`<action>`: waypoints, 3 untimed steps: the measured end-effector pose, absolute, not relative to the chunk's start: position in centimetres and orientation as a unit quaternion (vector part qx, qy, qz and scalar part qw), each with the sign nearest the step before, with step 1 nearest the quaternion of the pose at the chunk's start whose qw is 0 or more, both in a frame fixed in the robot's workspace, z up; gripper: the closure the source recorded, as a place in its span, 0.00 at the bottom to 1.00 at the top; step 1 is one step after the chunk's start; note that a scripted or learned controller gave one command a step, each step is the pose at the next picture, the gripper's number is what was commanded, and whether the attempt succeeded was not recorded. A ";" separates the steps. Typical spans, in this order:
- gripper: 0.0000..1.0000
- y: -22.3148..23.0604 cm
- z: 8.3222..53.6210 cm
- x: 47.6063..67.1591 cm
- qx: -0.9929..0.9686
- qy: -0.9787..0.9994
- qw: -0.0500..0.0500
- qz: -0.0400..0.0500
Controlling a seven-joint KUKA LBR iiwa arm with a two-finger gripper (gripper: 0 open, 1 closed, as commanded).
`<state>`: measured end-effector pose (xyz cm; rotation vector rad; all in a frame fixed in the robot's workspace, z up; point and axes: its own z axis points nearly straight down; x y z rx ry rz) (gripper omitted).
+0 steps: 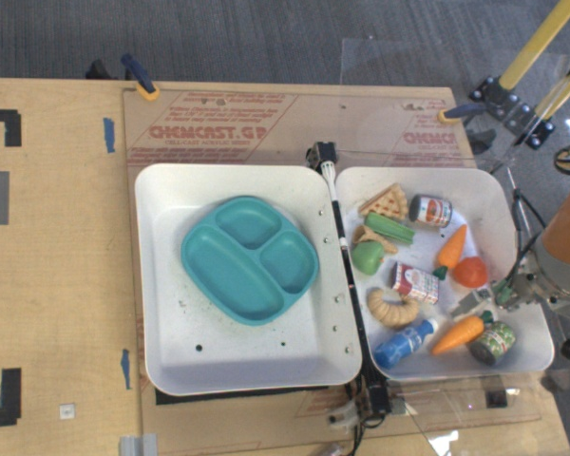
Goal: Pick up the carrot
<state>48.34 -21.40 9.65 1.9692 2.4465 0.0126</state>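
Note:
Two orange carrot-shaped toys lie in the right bin [509, 207]. One carrot [451, 246] slants near the bin's middle right, its green end beside a red tomato [470, 273]. The other carrot [458, 332] lies near the front right, its leafy end pointing right and up. My gripper [495, 295] hangs at the bin's right side, just above and right of that front carrot and below the tomato. I see nothing held in it. The arm [562, 245] comes in from the right edge.
The right bin also holds a waffle piece [386, 201], green vegetables [388, 226], two small cans [430, 211], a croissant [390, 308], a blue bottle [403, 344] and a dark jar [494, 343]. A teal divided plate [250, 258] rests in the left bin [161, 255].

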 end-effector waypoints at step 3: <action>0.00 -14.2 9.0 48.4 0.508 0.861 0.008 0.001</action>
